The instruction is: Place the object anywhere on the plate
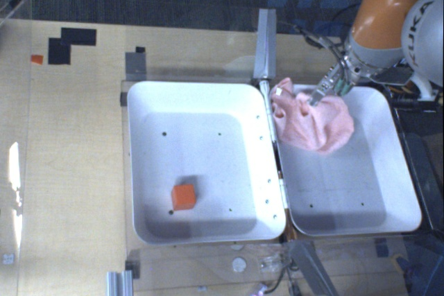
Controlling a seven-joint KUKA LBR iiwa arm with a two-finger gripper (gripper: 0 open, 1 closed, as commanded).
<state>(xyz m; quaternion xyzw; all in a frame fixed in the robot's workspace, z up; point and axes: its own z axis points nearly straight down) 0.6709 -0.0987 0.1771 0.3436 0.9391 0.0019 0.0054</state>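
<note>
Pink crumpled cloth (pixel 313 123) lies in the upper left corner of the right bin (pixel 361 208), and the gripper (pixel 325 92) is at its top edge; I cannot tell how the tool is set or whether it pinches the cloth. No plate is visible, so I judge the placing not yet done. An orange block (pixel 184 197) sits in the left bin (pixel 201 107), well apart; the wall between the bins stands just beside the cloth.

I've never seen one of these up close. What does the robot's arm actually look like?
The arm is a rounded, smooth grey shell with a large glossy orange band above the wrist and dark letters on the grey part. It narrows to a small metallic two-finger gripper. Thin dark cables trail beside it.
</note>
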